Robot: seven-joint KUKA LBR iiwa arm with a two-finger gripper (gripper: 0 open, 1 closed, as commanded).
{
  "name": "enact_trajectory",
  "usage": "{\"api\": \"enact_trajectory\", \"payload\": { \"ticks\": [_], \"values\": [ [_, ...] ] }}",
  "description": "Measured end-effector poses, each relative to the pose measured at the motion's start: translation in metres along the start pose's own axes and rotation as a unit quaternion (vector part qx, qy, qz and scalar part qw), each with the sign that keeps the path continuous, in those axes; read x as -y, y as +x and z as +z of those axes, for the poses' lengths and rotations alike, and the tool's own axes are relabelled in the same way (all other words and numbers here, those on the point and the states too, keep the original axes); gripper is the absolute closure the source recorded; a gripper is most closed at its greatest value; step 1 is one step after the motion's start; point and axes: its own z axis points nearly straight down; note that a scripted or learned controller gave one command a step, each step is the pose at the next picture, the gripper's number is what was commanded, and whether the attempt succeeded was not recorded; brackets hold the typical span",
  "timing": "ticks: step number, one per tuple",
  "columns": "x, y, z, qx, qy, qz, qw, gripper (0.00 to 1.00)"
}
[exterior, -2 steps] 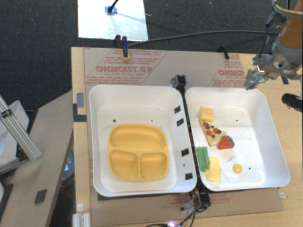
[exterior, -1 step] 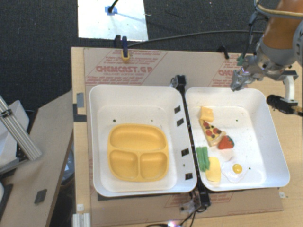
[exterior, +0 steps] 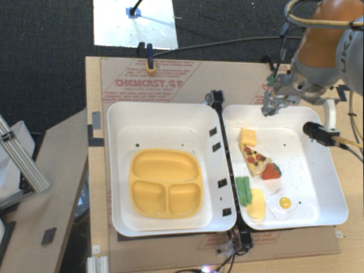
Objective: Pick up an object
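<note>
My gripper (exterior: pixel 272 108) hangs above the far edge of the right bin (exterior: pixel 324 169), with nothing seen between its fingers. Toy food lies in that bin, left of its middle: a yellow cheese block (exterior: pixel 248 136), a pizza slice (exterior: pixel 253 158), a red strawberry (exterior: pixel 272 172), a green bean pod (exterior: pixel 244 190), a pale yellow piece (exterior: pixel 256 203) and a fried egg (exterior: pixel 283 204). The gripper is up and to the right of the cheese block, well apart from it.
The left bin (exterior: pixel 165 118) holds a yellow divided tray (exterior: pixel 166 182). Black clips run along the seam between the two bins (exterior: pixel 220 152). The right half of the right bin is bare. Cardboard lies under both bins.
</note>
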Motion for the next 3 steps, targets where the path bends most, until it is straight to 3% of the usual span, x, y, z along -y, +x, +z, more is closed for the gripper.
{"api": "enact_trajectory", "payload": {
  "ticks": [3],
  "values": [
    [0.032,0.161,-0.006,-0.001,-0.001,-0.001,1.0,1.0]
  ]
}}
